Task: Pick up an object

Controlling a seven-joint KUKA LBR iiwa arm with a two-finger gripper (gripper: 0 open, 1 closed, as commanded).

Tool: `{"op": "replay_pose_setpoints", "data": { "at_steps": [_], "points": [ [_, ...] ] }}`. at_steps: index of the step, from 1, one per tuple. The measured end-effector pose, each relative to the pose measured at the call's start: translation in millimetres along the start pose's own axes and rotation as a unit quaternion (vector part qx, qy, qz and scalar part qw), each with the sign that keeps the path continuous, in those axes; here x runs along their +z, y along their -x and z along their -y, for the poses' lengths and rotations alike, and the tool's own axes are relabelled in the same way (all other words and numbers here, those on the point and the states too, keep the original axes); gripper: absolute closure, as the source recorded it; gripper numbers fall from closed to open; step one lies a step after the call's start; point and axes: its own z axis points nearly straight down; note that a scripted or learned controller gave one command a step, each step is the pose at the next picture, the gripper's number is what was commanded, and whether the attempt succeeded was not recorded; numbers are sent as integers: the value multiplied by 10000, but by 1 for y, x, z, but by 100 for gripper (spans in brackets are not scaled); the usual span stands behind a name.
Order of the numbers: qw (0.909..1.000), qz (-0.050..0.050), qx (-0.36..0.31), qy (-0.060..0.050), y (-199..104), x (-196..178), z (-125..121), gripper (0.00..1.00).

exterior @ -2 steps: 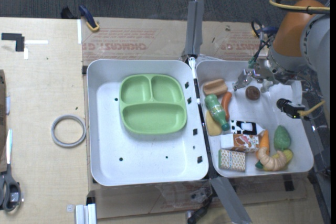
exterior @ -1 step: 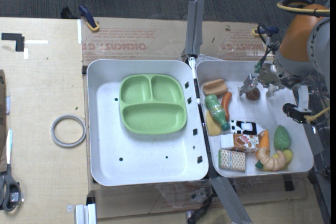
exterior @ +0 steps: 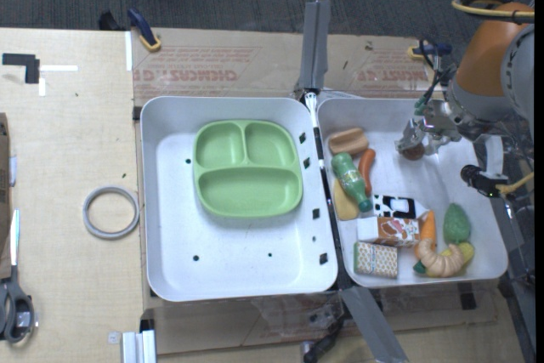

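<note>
— Where are the fingers (exterior: pixel 414 142)?
— Low over the right bin (exterior: pixel 399 110), near its far wall; whether they are parted cannot be told.
— And the objects?
— Toy hot dog (exterior: pixel 348 138), green bottle (exterior: pixel 350 179), carrot (exterior: pixel 366 167), cartons (exterior: pixel 397 229) and croissant (exterior: pixel 442 258) crowd that bin; a green divided plate (exterior: pixel 247 167) fills the left bin (exterior: pixel 161 208).

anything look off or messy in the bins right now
Nothing is spilled or broken. The toy food is heaped loosely along the right bin's left and front sides, the green bottle lying on its side. The green divided plate sits flat in the left bin. The gripper hovers over the right bin.
</note>
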Motion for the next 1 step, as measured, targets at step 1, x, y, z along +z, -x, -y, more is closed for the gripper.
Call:
{"op": "replay_pose_setpoints", "data": {
  "at_steps": [1],
  "points": [
    [10000, 3, 10, 3, 1, -10, 0, 100]
  ]
}}
